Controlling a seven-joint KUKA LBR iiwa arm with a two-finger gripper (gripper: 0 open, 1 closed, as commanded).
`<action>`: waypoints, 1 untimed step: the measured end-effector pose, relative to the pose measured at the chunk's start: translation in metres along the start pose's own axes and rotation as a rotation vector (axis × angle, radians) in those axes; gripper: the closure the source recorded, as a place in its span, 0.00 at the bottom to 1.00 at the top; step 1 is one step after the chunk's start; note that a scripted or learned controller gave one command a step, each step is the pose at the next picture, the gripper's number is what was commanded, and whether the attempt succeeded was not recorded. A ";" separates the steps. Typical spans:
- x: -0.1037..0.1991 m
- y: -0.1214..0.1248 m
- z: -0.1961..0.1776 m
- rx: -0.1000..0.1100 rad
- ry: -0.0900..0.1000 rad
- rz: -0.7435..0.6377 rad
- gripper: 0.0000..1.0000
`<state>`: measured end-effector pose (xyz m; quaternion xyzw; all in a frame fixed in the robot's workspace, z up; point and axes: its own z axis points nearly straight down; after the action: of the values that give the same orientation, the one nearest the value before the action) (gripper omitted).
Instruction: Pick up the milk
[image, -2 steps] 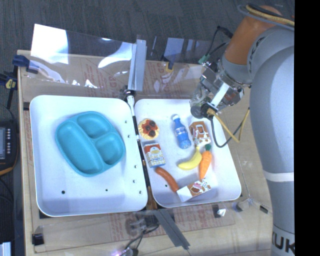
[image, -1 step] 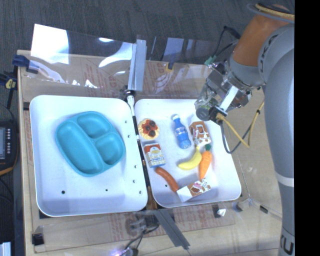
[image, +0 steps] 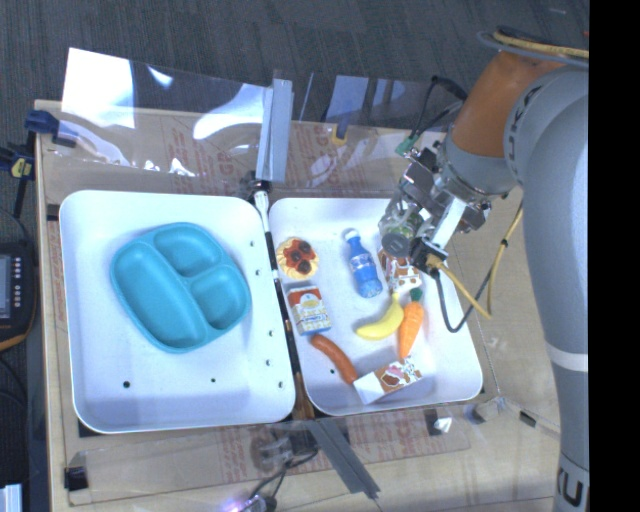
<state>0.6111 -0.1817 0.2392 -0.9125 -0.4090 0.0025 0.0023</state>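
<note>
Hovering over the right bin (image: 470, 375), jaws (image: 408, 252) just above a small carton (image: 402, 274), their state unclear, milk (image: 392, 378) lying near the front edge, blue tray (image: 180, 285) in the left bin (image: 90, 390), bench (image: 170, 150) partly under clear plastic.

No text, brand or number is reading clearly at this resolution. The small carton (image: 309, 308) is showing a red-and-white printed label, lettering too small to resolve. The milk carton (image: 397, 377) is showing a dark printed patch, illegible. The blue bottle (image: 364, 266) is carrying a pale label band, unreadable.
</note>
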 end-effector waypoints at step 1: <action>0.027 0.034 0.005 -0.003 0.002 -0.119 1.00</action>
<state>0.6540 -0.1842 0.2335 -0.8867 -0.4624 0.0008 0.0013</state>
